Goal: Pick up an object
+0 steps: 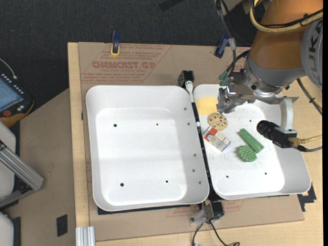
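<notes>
With our two-finger gripper (225,105) poised over the right white bin (287,183), grasp indiscernible, we should centre on the round tan perforated disc (217,120) just below, avoiding the neighbouring small red-and-white carton (216,139).

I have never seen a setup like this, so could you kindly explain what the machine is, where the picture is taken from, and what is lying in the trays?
This is one picture from a fixed camera above a bench, looking down at a slant. The big grey and orange thing at the upper right is a robot arm; its gripper hangs over the right tray. In that tray lie a yellow piece, a round tan disc with holes, a small red and white box and a green brush-like item. The left tray sits beside it. Nothing can be seen held in the gripper.
</notes>
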You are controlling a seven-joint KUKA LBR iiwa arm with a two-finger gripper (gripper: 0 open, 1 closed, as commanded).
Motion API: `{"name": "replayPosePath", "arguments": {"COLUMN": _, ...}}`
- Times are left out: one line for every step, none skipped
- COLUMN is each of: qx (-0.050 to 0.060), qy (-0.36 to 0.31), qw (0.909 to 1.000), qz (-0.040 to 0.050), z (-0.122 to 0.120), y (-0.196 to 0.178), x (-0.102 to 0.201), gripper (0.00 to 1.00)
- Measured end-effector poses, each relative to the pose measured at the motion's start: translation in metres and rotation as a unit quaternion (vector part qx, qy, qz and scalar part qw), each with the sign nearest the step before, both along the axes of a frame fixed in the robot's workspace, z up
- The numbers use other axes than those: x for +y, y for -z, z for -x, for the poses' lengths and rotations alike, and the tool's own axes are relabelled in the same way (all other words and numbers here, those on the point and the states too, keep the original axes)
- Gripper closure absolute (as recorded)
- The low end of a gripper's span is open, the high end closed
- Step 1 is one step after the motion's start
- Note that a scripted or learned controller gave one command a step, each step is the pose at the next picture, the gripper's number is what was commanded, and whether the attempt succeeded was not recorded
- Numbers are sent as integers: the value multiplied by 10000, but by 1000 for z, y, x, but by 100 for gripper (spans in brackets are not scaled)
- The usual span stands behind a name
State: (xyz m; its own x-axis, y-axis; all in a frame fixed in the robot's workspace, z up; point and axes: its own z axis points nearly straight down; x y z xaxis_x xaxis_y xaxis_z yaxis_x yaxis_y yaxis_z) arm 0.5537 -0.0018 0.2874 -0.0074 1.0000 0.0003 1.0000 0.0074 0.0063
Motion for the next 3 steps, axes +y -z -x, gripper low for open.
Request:
{"name": "replayPosePath", "arguments": {"qx": 60, "qy": 70, "qw": 10000, "qz": 2, "z": 42, "y": 21, "x": -61, "gripper": 100}}
{"name": "replayPosePath", "arguments": {"qx": -9, "qy": -3, "qw": 10000, "qz": -6, "z": 33, "y": -41, "x": 12, "gripper": 100}}
{"name": "replayPosePath", "arguments": {"qx": -8, "qy": 2, "qw": 10000, "qz": -10, "z": 18, "y": -89, "x": 61, "gripper": 100}}
